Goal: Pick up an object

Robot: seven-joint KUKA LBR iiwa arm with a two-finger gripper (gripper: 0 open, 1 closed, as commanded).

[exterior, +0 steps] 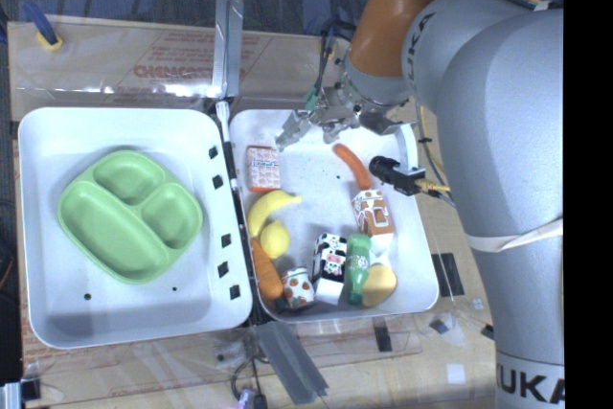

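**Inspector:** State the step in hand.

**Assessor:** Approach, by my judgement. The pincer (pixel 308 122) hangs over the far end of the right bin (pixel 428 287), at roughly its twelve o'clock. Nothing sits between its fingers, which look spread; I record it as open and empty.

**Inspector:** And the candidate items?

**Assessor:** All lie in the right bin. Nearest is the small red-and-white packet (pixel 262 168), at about seven o'clock from the pincer, near but apart. The orange sausage (pixel 352 165) lies at about four o'clock from it, also near. Below the packet, towards six o'clock, come the banana (pixel 268 208) and the lemon (pixel 274 238), touching each other. A carrot (pixel 267 271) lies along the bin's left wall. The cow-patterned carton (pixel 330 258) and green bottle (pixel 357 268) crowd the near end, well apart from the pincer.

**Inspector:** The left bin?

**Assessor:** It bears a green divided plate (pixel 129 214), not within the pincer's present reach.

**Inspector:** What does the next move require?

**Assessor:** A choice of target, then a descent with the fingers straddling it. The packet or sausage lie isolated and seem simplest; the crowded near end risks a fouled grasp.
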